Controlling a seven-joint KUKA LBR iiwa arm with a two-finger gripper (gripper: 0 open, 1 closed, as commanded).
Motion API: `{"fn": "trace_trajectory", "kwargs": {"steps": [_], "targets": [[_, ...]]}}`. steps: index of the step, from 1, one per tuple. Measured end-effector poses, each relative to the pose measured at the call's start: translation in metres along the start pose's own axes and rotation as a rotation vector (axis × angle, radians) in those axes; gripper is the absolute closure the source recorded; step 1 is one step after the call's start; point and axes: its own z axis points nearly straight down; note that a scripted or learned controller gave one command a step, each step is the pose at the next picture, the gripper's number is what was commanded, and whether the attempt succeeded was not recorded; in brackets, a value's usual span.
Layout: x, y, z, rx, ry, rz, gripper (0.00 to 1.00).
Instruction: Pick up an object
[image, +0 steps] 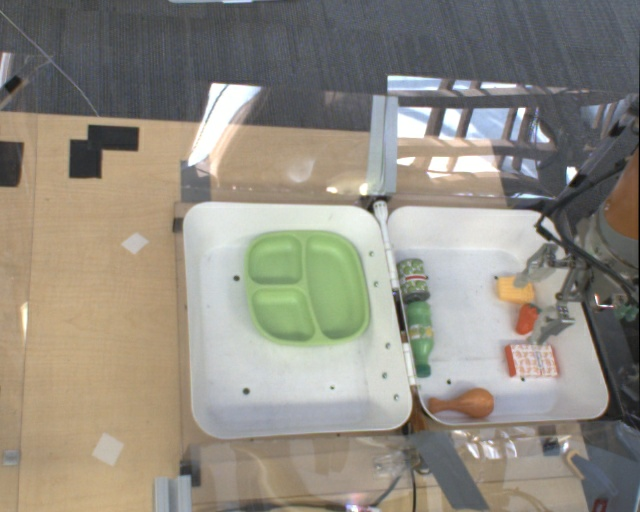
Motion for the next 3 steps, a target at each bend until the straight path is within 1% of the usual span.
{"fn": "trace_trajectory", "kwargs": {"steps": [1,2,3], "targets": [[-0.04,-0.004,0.103,-0.001,-0.011,0.326,0.0],[-0.027,0.057,0.112,-0.001,-0.012,0.124,0.0],[-0.032,0.058,0.097,0.0,-0.028,0.12,1.0]]}}
